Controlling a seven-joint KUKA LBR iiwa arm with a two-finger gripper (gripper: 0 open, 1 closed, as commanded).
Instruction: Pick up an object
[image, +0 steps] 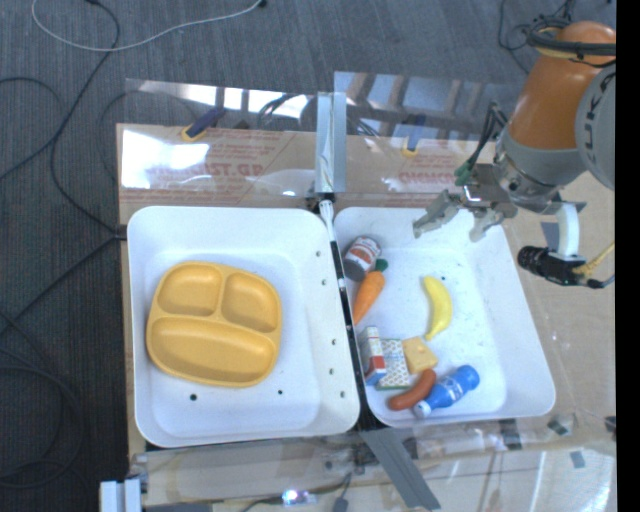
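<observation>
My gripper (462, 221) hangs open above the back of the right bin (500, 290), its two fingers spread wide with nothing between them. Below it in that bin lie a yellow banana (436, 305), an orange carrot (367, 294), a small can (361, 256), a red-and-white carton (374, 353), a piece of cheese (419, 354), a sausage (412, 391) and a blue bottle (450, 390). The banana lies nearest, a little in front of the gripper and slightly left of it.
The left bin (300, 250) holds a yellow divided plate (213, 323). A metal divider post (329, 150) stands at the back between the bins. The arm's orange band (558, 95) and a black cable fitting (548, 263) lie over the right bin's far right side.
</observation>
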